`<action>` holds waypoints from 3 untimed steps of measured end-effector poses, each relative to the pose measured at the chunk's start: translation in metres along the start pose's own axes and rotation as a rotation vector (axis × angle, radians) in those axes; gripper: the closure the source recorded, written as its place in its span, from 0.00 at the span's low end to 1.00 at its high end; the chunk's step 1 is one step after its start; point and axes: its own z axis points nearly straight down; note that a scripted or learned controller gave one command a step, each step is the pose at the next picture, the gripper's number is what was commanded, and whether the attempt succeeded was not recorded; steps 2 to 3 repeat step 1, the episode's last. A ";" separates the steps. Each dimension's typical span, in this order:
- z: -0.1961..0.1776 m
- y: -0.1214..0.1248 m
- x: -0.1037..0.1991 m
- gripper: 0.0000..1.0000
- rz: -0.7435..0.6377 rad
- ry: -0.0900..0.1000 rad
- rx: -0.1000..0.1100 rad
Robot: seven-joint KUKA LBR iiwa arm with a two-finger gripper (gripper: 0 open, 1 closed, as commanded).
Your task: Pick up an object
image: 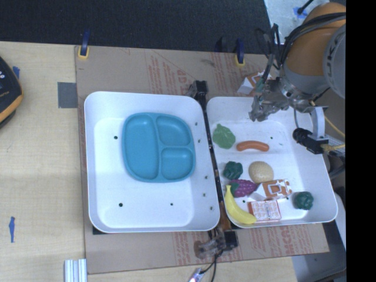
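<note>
Hovering over the right bin's far end, the gripper is carrying nothing visible; whether it is spread or closed, I cannot tell. The sausage is lying just beneath it toward the camera, long axis running left-right. The lettuce is sitting slightly farther left, probably equally reachable.

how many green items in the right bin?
3. A light green one at the upper left by the divider, a dark green one below it, and another dark green one near the lower right corner.
</note>
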 end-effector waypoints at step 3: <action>0.001 -0.001 -0.001 0.00 0.002 0.000 0.002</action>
